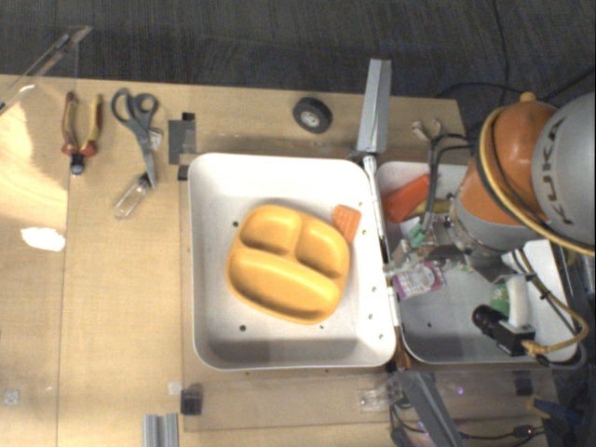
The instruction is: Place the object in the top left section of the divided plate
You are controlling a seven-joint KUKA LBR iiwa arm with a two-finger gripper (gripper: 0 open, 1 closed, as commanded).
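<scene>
Reading "KUKA" on arm (549, 180); pincer state cannot tell; divided plate (289, 262) yellow.

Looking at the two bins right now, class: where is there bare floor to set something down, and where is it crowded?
In the left bin, bare white floor runs around the yellow divided plate, widest along the left wall and the near wall. An orange piece sits beside the plate's far right corner. The right bin is crowded: an orange object, a purple packet and the arm above them.
</scene>
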